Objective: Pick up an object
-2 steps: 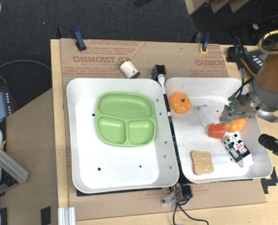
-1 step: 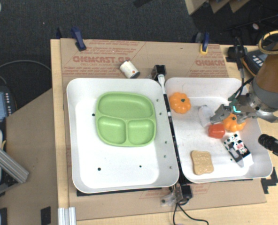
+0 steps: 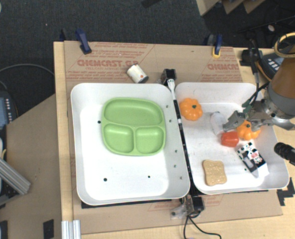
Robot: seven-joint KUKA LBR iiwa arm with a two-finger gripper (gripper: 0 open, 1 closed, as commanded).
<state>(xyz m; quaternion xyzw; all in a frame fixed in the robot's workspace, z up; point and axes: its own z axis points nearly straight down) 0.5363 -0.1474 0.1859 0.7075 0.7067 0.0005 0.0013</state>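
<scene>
Hovering gripper near red object, right bin

On my surface: two bins side by side. Left bin: one divided plate, lying toward the rear middle. Right bin: I count a pumpkin at rear left beside the shared wall; a tomato mid-bin; a small fruit just right of it; a carton in front of that; a cracker at front left. Claw above the tomato. Behind the left bin, on the surface: a small roll.
</scene>
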